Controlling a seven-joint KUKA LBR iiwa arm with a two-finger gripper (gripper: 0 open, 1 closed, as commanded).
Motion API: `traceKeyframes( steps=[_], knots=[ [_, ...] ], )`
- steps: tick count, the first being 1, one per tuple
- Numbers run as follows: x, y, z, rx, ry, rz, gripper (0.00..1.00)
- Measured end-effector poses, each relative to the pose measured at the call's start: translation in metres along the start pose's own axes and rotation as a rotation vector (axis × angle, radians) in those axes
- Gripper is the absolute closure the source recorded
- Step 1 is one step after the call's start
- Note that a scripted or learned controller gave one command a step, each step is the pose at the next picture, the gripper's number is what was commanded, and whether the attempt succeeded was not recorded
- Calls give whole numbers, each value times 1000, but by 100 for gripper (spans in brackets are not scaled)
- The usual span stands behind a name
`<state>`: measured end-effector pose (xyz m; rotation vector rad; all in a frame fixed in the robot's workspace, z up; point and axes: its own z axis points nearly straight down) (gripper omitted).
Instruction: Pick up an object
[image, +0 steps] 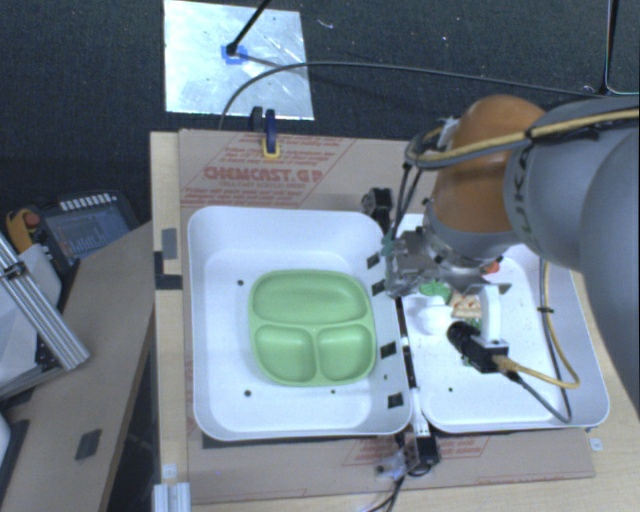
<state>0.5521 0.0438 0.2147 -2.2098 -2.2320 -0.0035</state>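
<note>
Gripper hardware (420, 268) of the grey arm (570, 190) hangs low over the left edge of the right-hand shallow white plastic bin (560, 395), right of frame centre, just beside the seam between the two bins; whether it is spread or closed, or has hold of anything, I cannot tell, since the wrist and the orange band (490, 165) cover it from above.

Right under and beside that hardware lies a small huddle of objects: a small green piece (436, 291), a tan cracker-like square (464, 302), a white rounded lump (430, 318) and a pale upright strip (491, 312). Just below them a black block (472, 346) trails a yellow cable (545, 378) across the bin floor.

Left of centre, the left-hand shallow white plastic bin (215, 300) carries a smooth pale green plastic tray (310, 325) with rounded corners, split into one wide compartment above and two smaller ones below.

Both bins sit on a brown cardboard sheet (270, 170) printed with red lettering. A crinkled silver foil panel (235, 55) lies at the upper left.
</note>
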Motion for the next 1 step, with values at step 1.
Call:
traceKeyframes(
  steps=[1],
  knots=[
    [52,-4,-6,0,0,1,100]
  ],
)
